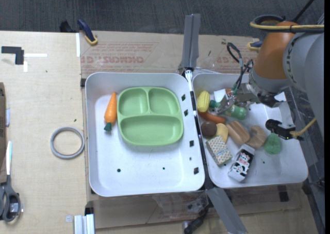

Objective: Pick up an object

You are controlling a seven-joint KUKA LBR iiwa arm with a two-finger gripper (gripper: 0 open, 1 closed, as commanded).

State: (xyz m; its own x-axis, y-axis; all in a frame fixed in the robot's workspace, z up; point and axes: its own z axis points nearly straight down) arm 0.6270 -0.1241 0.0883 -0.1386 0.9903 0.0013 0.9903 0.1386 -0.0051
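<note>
The grey arm with its orange band reaches in from the right over the right-hand shallow white bin, and its two-finger gripper hangs low at the far-left part of that bin, among a heap of toy food. Whether the fingers are spread or pressed together cannot be told, since clutter and the wrist hide them, and nothing can be seen pinched between them.

Right under the gripper lies a small green plastic piece, with an orange toy carrot-like stick just to its near left and a yellow toy corn cob to the left against the bin wall. Any of these looks like the likely target. They seem to be hollow moulded plastic: light, stiff, not fragile, but smooth and rounded, so they may roll or squirt out of a pinch. The safest hold would be across the narrow middle of a long piece, fingers square to its axis.

Nearer in the same bin sit a small black-and-white milk carton and a tan bread-like roll. The left bin holds a light green divided plate and an orange carrot toy.
</note>
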